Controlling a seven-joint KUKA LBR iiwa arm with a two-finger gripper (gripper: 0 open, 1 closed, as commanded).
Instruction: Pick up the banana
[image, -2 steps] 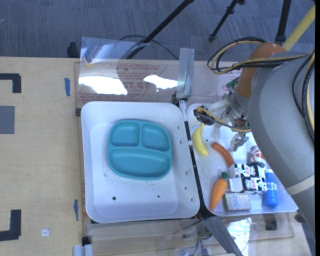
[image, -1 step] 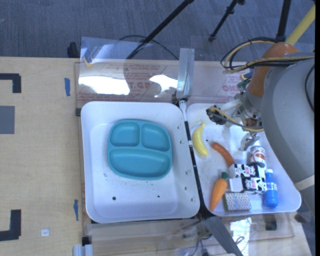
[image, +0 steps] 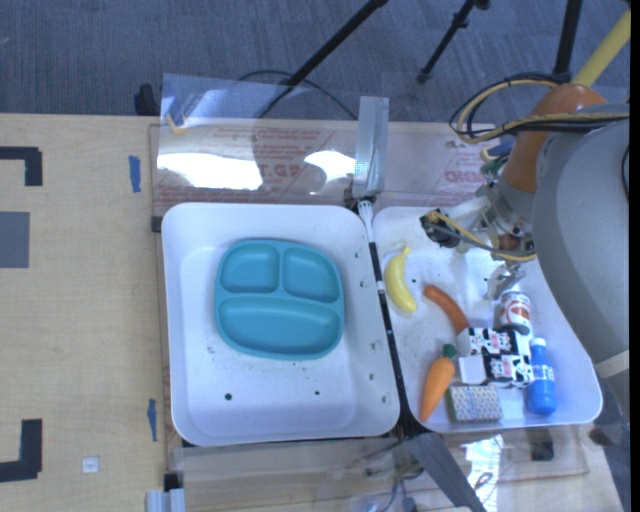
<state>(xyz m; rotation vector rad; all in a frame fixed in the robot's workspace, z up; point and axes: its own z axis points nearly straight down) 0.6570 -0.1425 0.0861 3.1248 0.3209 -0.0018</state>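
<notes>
white left bin (image: 190, 330): blue tray (image: 279, 298) | right bin (image: 575, 375): banana (image: 400, 281), carrot (image: 436, 384)

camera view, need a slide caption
End effector poised in the right bin, apart from the banana; blue tray in the left bin.

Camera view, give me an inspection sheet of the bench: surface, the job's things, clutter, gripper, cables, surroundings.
Surface: two white bins side by side, left bin, right bin, on a wooden bench.
Job's things: banana lies free in the right bin, near the divider.
Clutter: blue tray in the left bin; carrot, sponge, blue bottle in the right bin.
Gripper: gripper over the right bin, apart from the banana; grip state unclear.
Cables: yellow and black cables loop above the arm.
Surroundings: grey carpet, tripod legs.
</notes>
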